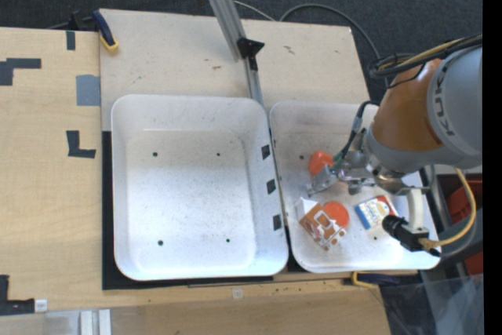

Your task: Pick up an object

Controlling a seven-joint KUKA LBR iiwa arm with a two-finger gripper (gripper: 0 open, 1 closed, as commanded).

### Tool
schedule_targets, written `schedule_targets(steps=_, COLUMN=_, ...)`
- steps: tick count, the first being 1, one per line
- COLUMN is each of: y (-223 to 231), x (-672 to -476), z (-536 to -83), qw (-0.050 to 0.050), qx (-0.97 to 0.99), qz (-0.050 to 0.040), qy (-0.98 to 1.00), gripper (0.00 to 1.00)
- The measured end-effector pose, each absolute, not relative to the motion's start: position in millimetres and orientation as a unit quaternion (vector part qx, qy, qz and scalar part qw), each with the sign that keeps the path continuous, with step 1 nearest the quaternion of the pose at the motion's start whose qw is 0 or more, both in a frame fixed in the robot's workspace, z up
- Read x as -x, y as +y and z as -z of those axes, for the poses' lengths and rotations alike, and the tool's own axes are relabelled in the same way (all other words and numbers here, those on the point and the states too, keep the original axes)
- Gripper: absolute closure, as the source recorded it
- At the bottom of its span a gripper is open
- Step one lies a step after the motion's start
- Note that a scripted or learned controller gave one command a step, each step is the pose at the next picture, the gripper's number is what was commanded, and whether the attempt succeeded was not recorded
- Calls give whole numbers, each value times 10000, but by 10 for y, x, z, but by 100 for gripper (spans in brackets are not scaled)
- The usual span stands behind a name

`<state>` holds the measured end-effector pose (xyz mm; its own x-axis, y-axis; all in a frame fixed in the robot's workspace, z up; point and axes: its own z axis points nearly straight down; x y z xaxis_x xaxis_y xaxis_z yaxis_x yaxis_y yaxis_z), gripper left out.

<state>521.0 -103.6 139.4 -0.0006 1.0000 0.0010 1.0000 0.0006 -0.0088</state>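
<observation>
Orange-banded arm's gripper [329, 180] is hanging low in the right bin [292, 125] beside an orange ball [319, 162]; its finger state cannot be told.

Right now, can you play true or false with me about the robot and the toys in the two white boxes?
1. All the toys lie in the right bin. True.
2. The gripper hangs over the left bin. False: it is over the right bin, beside the orange ball.
3. A blue and white packet lies in the right bin. True.
4. The second orange ball sits far from the orange and white box. False: they lie right next to each other.
5. The arm comes in from the left side of the picture. False: it reaches in from the right.
</observation>
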Motion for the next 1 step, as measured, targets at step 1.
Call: schedule_targets(steps=1, y=-1035, x=-5208, z=-875, qw=-3, qx=7068, qz=-8, qy=-7074, gripper=0)
